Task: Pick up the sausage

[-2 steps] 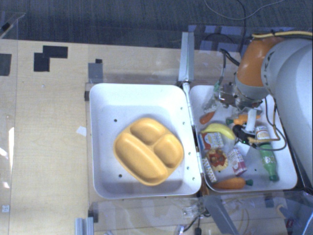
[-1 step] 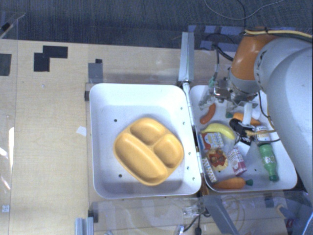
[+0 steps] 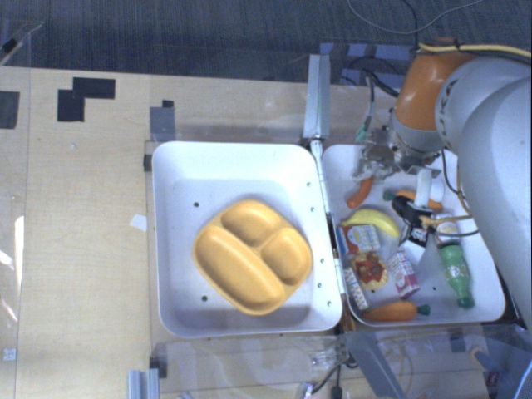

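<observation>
From my remote station: the left bin (image 3: 166, 248) holds a yellow three-part tray (image 3: 252, 256). The right bin (image 3: 492, 299) holds a banana (image 3: 371, 219), carrot (image 3: 389, 311), green bottle (image 3: 455, 274) and snack packets (image 3: 369, 270). The end effector (image 3: 371, 163) hangs over an orange-red sausage (image 3: 359, 193) at the bin's far-left corner.

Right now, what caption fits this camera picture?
Gripper hovers over right bin of toy food; yellow tray fills left bin.

One fixed camera looks down at a slant on the bench (image 3: 83, 223), taking in both white bins: left bin (image 3: 166, 223), right bin (image 3: 490, 293).
</observation>
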`<action>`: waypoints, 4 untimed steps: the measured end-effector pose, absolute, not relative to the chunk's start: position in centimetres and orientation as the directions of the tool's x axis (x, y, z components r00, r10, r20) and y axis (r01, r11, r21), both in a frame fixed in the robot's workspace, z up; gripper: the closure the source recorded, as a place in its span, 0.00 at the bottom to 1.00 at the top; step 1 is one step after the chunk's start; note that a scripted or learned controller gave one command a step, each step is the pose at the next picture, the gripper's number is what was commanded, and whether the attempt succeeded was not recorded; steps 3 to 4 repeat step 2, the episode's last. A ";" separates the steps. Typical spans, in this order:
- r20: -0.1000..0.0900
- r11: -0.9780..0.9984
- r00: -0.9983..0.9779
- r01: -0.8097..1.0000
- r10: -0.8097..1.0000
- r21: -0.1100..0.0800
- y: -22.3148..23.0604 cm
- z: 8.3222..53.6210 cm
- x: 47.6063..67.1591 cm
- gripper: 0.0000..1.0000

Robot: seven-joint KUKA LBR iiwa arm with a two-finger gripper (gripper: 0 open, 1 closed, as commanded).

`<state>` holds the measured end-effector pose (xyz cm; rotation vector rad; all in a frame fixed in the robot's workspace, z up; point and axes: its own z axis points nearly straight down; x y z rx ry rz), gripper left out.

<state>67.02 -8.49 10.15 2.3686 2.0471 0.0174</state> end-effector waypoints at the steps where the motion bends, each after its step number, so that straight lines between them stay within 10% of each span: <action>1: -0.002 0.058 -0.058 0.998 0.998 0.009 -5.8 23.0 66.6 1.00; 4: -0.001 0.078 -0.078 0.997 0.997 0.005 -5.7 21.1 64.7 1.00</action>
